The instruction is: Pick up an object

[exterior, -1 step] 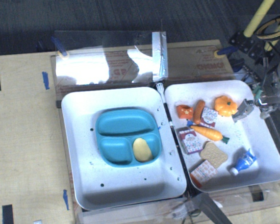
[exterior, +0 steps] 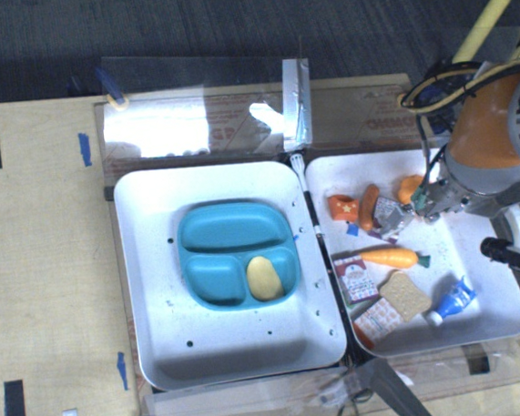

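Note:
The right bin [exterior: 508, 316] holds several toy foods. A carrot [exterior: 391, 257] lies in the middle, with a brown sausage [exterior: 367, 203] and a red-orange piece [exterior: 342, 207] toward the back left. A tan cracker [exterior: 404, 295] and a blue-and-white tube [exterior: 452, 301] lie near the front. My gripper [exterior: 422, 203] reaches in from the right at the back of this bin, low over a small orange item [exterior: 408, 187] and a grey crumpled piece [exterior: 387, 212]. Nothing visibly hangs from it.
The left bin [exterior: 149, 286] carries a blue divided plate [exterior: 230, 228] with a yellow oval fruit [exterior: 264, 277] in its front right compartment. Printed cards [exterior: 358, 280] lie along the right bin's left side. A clear plastic sheet [exterior: 196, 117] stands behind the bins.

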